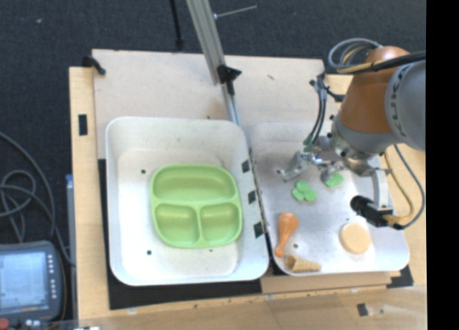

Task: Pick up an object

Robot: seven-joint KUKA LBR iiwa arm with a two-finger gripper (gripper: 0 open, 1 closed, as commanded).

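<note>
Over the right-hand shallow white bin on the bench, the grey KUKA arm with the orange band reaches in from the right and hangs its metal two-finger gripper above the bin's upper middle; at this angle it cannot be made out how the gripper is set, and nothing is seen in its hold. The nearest candidate for the pick, a small green lumpy plastic piece, lies just below the gripper toward the near edge, with a second small green piece close beside the gripper on the arm's side. Farther toward the near edge rest an orange spoon-shaped toy, its long axis running roughly away from the gripper, a round pale tan disc and a tan cone-like piece at the bin's rim. Count: two green pieces, one orange toy, one disc, one cone. The left-hand white bin carries one light-green three-compartment plastic tray, well apart from the gripper.
</note>
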